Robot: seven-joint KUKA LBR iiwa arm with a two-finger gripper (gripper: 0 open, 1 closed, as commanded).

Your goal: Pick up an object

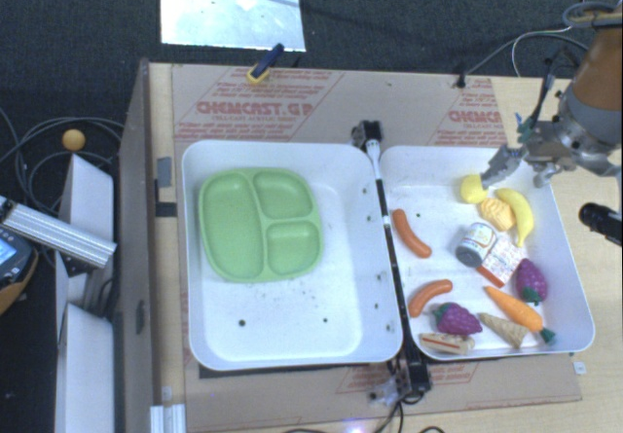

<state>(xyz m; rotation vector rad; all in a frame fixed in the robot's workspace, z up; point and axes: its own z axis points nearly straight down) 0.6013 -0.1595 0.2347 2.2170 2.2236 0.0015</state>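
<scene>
My gripper (519, 173) hangs over the far edge of the right bin (569, 256), with its fingers (499, 168) spread open and nothing between them. Just below and left of it lie a yellow lemon (473, 190), a banana (519, 213) and an orange peeled fruit (496, 215). Further toward the front are a small can (476, 243), two orange sausages (412, 234) (429, 296), a carrot (514, 309), two purple grape bunches (531, 280) (457, 318) and a sandwich slice (446, 343).
The left bin (292, 324) holds a green divided plate (260, 224). A black clamp (368, 135) sits where the bins meet at the back. The grey arm with its orange band (596, 81) comes in from the upper right. Cables run behind the bins.
</scene>
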